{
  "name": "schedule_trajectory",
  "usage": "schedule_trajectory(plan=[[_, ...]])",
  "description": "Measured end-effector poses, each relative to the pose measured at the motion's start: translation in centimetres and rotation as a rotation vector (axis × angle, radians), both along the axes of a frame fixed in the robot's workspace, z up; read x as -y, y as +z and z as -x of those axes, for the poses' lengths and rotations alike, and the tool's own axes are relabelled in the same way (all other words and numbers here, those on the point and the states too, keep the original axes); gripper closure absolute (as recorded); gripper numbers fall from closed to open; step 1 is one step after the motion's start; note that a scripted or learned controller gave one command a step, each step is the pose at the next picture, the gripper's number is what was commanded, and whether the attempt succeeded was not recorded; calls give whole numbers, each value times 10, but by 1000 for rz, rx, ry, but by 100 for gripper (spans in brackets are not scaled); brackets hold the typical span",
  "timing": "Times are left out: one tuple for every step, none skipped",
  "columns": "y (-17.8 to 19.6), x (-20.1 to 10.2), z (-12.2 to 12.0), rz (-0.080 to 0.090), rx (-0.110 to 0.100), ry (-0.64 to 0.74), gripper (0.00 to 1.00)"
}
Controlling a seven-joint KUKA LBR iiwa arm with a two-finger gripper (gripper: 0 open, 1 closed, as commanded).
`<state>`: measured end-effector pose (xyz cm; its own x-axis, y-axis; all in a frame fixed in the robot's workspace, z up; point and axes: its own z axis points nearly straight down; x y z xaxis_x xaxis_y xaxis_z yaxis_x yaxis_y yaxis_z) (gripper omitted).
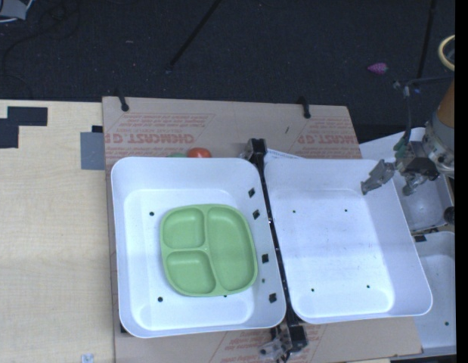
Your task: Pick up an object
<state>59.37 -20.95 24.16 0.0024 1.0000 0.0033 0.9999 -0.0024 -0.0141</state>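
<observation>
Nearest the lens, bench clamp hardware [283,344] sits between the bins' front corners. Gripper [392,174]: jaws spread apart, nothing between them, poised over the upper right rim of the right white plastic bin [347,308]. Target, a light green three-compartment plastic plate [209,249], lies flat in the left white bin [135,225], well apart from the gripper. Step judged: approach, pick not yet begun. Next move calls for crossing the divider and catching the plate's thin rim.

Your arm [447,108] shows an orange-brown band at the frame edge, with a pale grey collar below it. Under that you see the pincer [400,178]: dull grey metal, angular fingers [376,176], dark joints and a thin dark cable above.
</observation>
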Motion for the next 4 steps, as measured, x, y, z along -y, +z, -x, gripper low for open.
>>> schedule_trajectory(plan=[[7,0,-2,3,12,3,0],[-54,-2,5,1,7,2,0],[-118,-8,7,1,7,2,0],[-156,-10,7,2,10,1,0]])
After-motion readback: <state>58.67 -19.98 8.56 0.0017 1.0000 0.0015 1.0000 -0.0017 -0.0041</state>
